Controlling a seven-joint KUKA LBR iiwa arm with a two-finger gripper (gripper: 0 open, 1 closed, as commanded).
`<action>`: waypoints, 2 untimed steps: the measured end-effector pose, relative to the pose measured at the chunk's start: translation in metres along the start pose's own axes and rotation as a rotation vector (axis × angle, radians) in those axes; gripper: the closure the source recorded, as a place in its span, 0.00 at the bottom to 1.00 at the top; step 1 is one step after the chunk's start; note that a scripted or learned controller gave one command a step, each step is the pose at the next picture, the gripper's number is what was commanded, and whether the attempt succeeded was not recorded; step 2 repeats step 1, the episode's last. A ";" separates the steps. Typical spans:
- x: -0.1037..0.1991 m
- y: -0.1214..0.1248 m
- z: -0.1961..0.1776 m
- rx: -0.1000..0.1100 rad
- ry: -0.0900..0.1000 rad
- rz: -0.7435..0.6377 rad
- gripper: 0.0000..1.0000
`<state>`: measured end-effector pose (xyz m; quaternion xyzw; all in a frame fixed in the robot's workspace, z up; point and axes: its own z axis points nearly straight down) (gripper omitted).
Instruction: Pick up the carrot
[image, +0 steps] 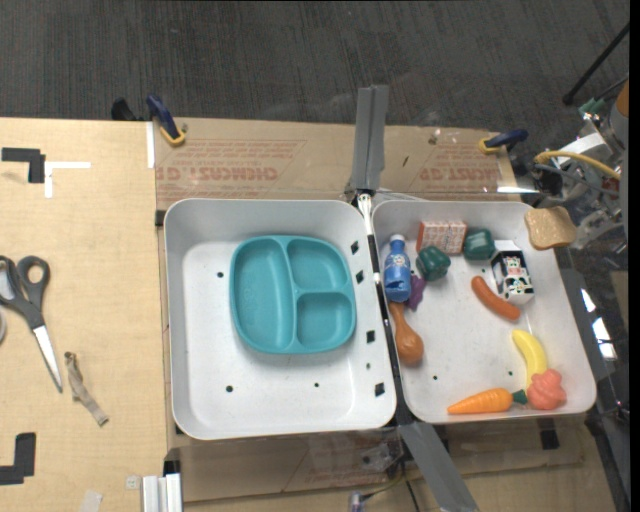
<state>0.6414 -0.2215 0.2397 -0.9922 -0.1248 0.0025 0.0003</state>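
Carrot (485, 402) in right bin (575, 330) front, nr banana (530, 353); no readable label; jaws' state: can't tell.

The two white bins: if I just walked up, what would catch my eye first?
Probably the teal divided plate, alone in the middle of the left bin. Next, the bright jumble of toy food in the right bin: an orange carrot near the front edge, a yellow banana just behind it, and a blue bottle by the wall between the bins.
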 end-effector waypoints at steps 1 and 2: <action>0.010 0.002 -0.007 -0.001 0.001 0.003 1.00; 0.010 0.002 -0.007 -0.001 0.001 0.003 1.00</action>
